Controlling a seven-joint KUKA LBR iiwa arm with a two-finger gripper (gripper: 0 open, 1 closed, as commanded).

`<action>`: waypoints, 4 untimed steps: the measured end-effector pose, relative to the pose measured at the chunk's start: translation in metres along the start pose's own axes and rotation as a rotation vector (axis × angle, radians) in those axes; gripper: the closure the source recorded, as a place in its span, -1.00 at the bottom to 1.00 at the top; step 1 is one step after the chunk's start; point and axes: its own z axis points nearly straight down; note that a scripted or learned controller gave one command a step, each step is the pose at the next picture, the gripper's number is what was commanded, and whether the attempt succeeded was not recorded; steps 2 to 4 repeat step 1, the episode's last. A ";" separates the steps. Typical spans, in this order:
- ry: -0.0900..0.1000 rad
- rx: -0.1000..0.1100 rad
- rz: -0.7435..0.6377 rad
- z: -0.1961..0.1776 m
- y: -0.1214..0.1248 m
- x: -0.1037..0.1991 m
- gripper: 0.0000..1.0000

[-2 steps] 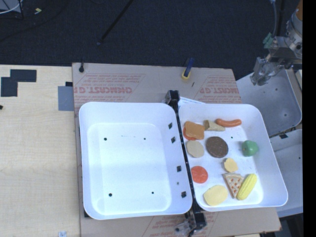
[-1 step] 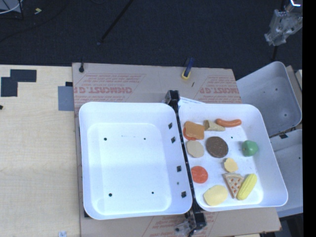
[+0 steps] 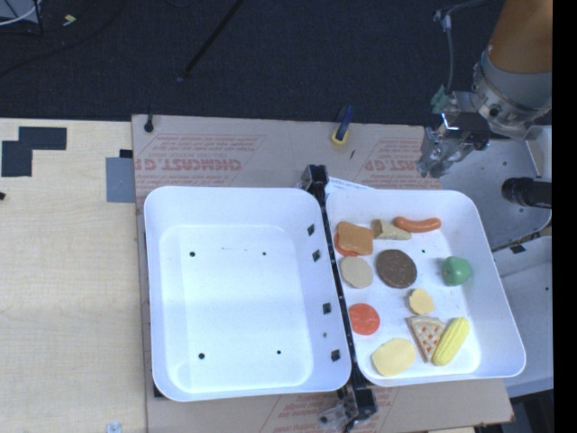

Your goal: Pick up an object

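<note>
The right bin holds several toy foods: an orange sausage, an orange block, a brown disc, a green piece, a red disc, a yellow corn cob, a waffle wedge and a pale yellow lump. My gripper hangs above the bench just beyond the right bin's far edge, up and right of the sausage. Nothing is between its fingers.
The left bin stands beside the right one, joined by a black divider. A blue and yellow clip lies on the cardboard behind the bins. A black cylinder sticks out at the right.
</note>
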 end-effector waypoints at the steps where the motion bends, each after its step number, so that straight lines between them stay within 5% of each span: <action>1: -0.003 -0.028 -0.006 -0.095 0.009 0.041 1.00; 4: -0.003 -0.028 -0.006 -0.095 0.009 0.041 1.00</action>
